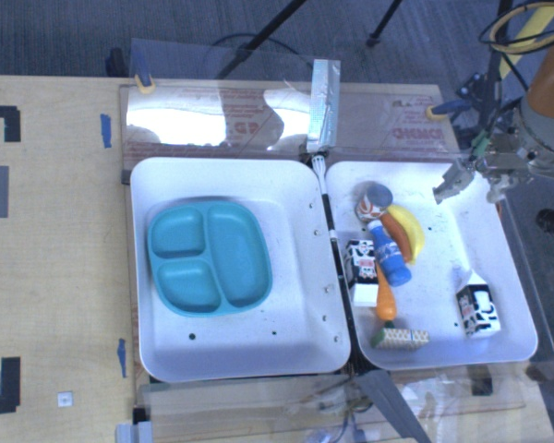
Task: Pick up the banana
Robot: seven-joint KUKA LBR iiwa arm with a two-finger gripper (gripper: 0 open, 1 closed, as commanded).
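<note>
Camera view, looking down at a slant on two shallow white bins set side by side on a bench. Left bin [157, 178]: a teal divided plate [210, 257] with three compartments lies near the middle, slightly toward the left wall. Right bin [512, 284]: a cluster of things sits along its left wall. The banana [408, 227], yellow and curved, lies at the upper right of that cluster, resting against an orange, carrot-like piece [397, 233] and just beside a blue bottle [390, 257] that slants down toward the bin's middle. A small round can [374, 197] sits just above the banana, toward the bin's far left corner. A small black-and-white carton [362, 261] lies against the left wall beside the bottle, another orange piece [386, 303] lies just below the bottle, and a small speckled bar [404, 338] lies near the front edge. A second black-and-white carton [477, 307] stands apart, toward the front right corner.

The gripper [480, 178] hangs over the far right part of the right bin, near its back edge, well apart from the banana and touching nothing in the bin. Its fingers [451, 185] seem to be spread apart, though the view is coarse there; nothing is between them.
</note>
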